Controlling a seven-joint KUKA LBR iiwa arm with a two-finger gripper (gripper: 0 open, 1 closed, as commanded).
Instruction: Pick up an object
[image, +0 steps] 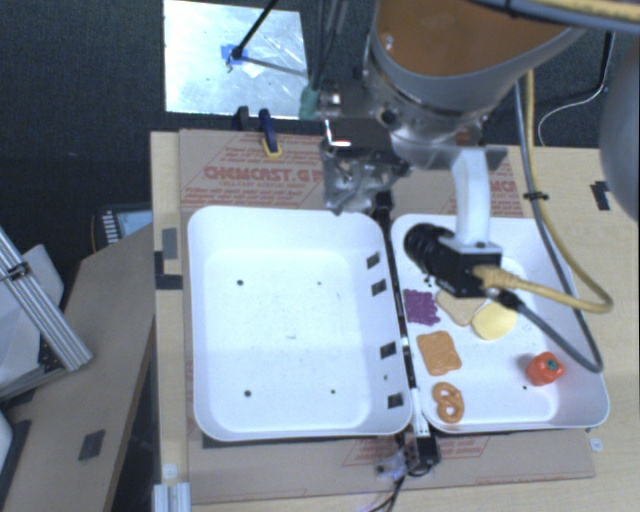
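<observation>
The right bin (575, 400) holds several small items: a purple grape cluster (422, 305), a tan square cracker (438, 352), a brown pretzel (448, 402), a pale yellow round piece (493, 321) and an orange-red fruit with a green stem (543, 368). My gripper (350, 192) hangs over the far rim where the two bins meet, above and to the left of these items and apart from all of them. Nothing shows in its grasp. The arm's wide orange and grey body covers the top of the view.
The left bin (285, 320) lies beside the right one, divided from it by a ridge with black clips (395, 320). A black block on a white bracket (445, 262) with a yellow cable (560, 292) hangs over the right bin's far part. Blue and yellow clamps (268, 132) sit behind.
</observation>
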